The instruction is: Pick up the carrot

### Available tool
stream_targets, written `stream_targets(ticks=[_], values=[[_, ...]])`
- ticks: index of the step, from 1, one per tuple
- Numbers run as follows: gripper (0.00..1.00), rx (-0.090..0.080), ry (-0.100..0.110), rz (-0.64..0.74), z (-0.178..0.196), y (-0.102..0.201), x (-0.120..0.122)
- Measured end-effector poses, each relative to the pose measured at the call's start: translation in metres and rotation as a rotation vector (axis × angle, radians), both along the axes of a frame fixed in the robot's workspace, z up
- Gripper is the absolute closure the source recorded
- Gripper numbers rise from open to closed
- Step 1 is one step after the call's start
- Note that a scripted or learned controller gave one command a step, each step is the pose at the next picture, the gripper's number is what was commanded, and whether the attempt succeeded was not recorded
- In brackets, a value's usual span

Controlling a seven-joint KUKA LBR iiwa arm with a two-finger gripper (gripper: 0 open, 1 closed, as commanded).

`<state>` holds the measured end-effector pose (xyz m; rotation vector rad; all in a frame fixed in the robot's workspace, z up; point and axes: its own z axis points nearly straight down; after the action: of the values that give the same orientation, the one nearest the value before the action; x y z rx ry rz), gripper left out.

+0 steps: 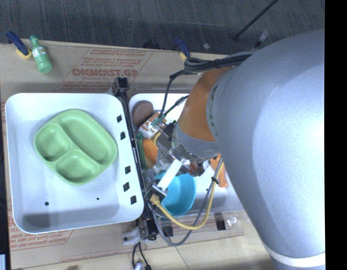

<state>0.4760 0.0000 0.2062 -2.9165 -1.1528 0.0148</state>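
We're looking down on the right bin (158, 99), and the arm (275, 128) covers most of it. The hand (164, 151) sits low over the bin's left side, and from up here we cannot tell whether it is released or clenched; the wrist hides that.

The carrot (149, 149), as we read it, is the orange patch against the bin's left wall, just beside the hand and partly tucked under it. A brown round thing (141, 112) lies near it toward the far end, and a blue bowl (183, 194) sits at the near end. We can't say whether the carrot touches either one. Over in the left bin (27, 207), a green divided plate (76, 145) lies alone, well apart from the action.

We judge the carrot to be light and stiff, probably a smooth toy, so it could slip or roll out of a loose pinch. It should not be fragile, so a firm squeeze looks safe. We'd take it across the thicker middle of the body rather than the tapered tip, where it may squirt free. The wall alongside leaves little room on that side, so we'd expect a grip along the bin's length to suit better.
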Motion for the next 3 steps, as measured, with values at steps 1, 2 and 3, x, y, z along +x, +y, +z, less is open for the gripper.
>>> stream_targets(ticks=[1,2,3], values=[[1.00,0.004,0.002,-0.011,0.007,0.114,-0.002],[1.00,0.003,0.013,0.005,0.015,0.113,-0.002],[1.00,0.005,0.024,0.025,0.024,0.115,-0.002]])
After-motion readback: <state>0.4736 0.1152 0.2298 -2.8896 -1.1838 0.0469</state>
